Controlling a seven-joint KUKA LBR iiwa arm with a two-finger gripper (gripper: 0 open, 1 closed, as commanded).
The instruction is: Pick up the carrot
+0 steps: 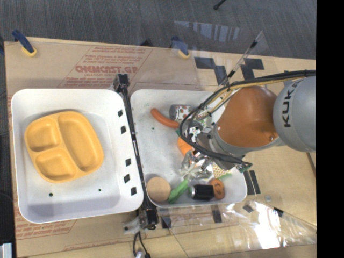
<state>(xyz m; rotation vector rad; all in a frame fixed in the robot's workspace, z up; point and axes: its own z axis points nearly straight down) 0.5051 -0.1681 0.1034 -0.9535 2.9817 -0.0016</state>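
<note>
The carrot [185, 145] is a bright orange piece in the middle of the right bin [141, 144], and the arm's wrist hides much of it. My gripper [196, 167] hangs just below and to the right of the carrot, low over the bin floor among cables and metal parts. From this angle I cannot tell whether anything is held in it. The grey arm with its orange band [248, 118] covers the bin's right half.
A reddish-orange sausage-shaped piece [164, 118] and a patterned can [181, 112] lie at the bin's back. Along the front wall sit a tan ball [158, 189], a green piece [180, 190], a black item [203, 191] and a brown-orange item [217, 188]. The left bin [32, 203] holds a yellow divided plate [63, 145].
</note>
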